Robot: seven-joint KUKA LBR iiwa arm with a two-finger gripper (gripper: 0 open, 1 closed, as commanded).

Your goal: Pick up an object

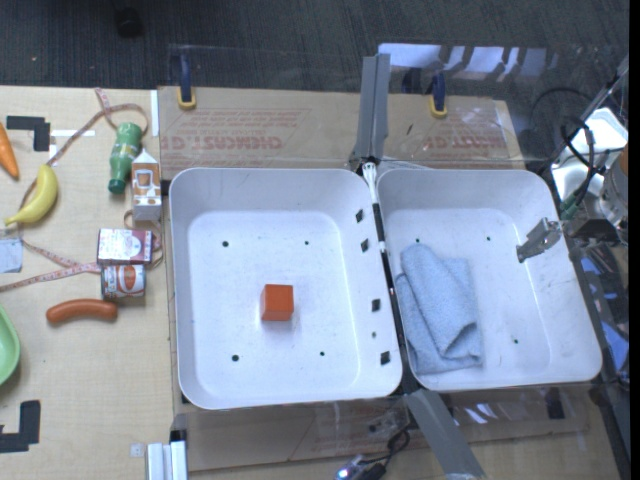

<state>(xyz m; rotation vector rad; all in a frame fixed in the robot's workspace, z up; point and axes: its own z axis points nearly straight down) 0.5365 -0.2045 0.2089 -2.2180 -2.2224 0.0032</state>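
Orange block (pixel 278 302) inside left bin (pixel 200 368)

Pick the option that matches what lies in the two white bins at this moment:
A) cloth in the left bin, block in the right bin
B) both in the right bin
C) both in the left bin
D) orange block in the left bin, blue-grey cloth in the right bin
D: the orange block sits alone near the middle of the left bin, while the folded blue-grey cloth lies against the left side of the right bin.
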